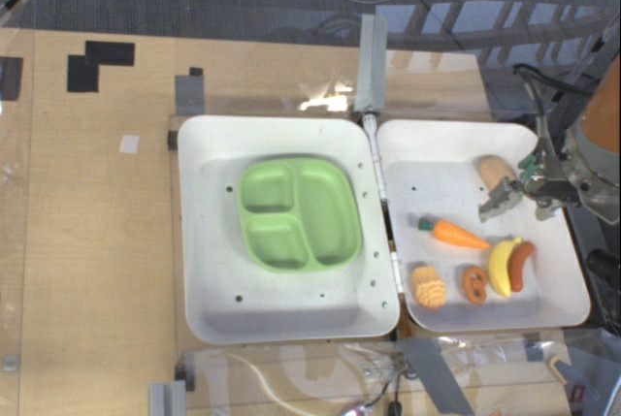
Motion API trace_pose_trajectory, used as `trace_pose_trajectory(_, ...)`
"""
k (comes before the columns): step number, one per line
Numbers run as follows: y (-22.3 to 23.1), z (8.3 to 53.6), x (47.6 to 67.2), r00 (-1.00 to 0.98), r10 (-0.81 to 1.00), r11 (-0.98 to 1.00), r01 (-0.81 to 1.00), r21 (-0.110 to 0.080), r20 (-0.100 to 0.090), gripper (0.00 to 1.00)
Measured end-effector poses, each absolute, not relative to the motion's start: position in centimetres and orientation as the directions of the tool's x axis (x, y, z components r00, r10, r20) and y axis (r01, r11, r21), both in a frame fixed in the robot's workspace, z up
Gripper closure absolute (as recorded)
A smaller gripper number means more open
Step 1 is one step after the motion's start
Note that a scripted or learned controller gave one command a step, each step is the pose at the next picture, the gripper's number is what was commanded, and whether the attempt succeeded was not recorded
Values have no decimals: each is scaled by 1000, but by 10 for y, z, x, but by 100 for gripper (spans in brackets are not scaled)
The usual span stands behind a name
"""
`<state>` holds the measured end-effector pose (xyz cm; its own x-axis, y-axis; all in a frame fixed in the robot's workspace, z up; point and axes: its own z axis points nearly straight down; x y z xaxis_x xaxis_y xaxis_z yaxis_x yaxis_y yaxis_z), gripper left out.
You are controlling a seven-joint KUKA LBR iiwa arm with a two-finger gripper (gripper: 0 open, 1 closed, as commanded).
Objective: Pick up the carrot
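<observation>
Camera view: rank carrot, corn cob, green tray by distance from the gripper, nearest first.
From the gripper, in the right bin:
1. carrot, just below-left of it, same bin.
2. corn cob, near that bin's front left corner.
3. green tray, in the left bin.

The arm [594, 128] reaches in from the right, its gripper [503, 200] low with jaws seemingly slightly parted.
</observation>
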<state>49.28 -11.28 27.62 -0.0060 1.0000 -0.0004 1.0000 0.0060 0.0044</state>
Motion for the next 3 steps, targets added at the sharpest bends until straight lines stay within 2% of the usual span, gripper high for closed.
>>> trace_pose_trajectory(1,-92,133,517,164,986,-164,986,0,0,0)
trace_pose_trajectory(2,-140,90,563,141,990,-141,990,15,0,0)
trace_pose_trajectory(3,-80,186,530,128,992,-128,992,6,1,0)
